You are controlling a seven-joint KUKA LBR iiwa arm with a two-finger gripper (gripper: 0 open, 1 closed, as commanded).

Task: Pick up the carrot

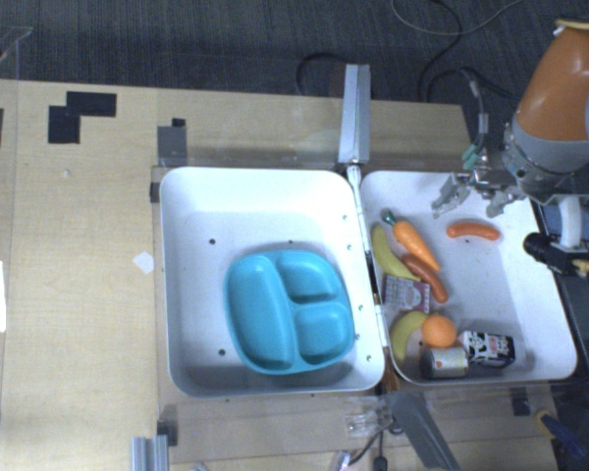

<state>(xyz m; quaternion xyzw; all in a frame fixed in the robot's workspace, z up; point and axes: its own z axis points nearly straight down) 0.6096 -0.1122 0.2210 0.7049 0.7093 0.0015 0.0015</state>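
Observation:
The carrot [415,245] is orange with a green stub at its top end. It lies slanted in the right bin [530,307], near that bin's left wall, partly over a banana [385,253]. My gripper [474,190] hangs over the back of the right bin, up and to the right of the carrot and apart from it. Its fingers are spread, with nothing between them. The orange-banded arm comes in from the right edge.
The right bin also holds a sausage [472,231], a second sausage [432,285] under the carrot, an orange [438,332], a green-yellow fruit [405,330] and a black-and-white can [471,351]. A blue divided plate [287,310] lies in the left bin [191,263].

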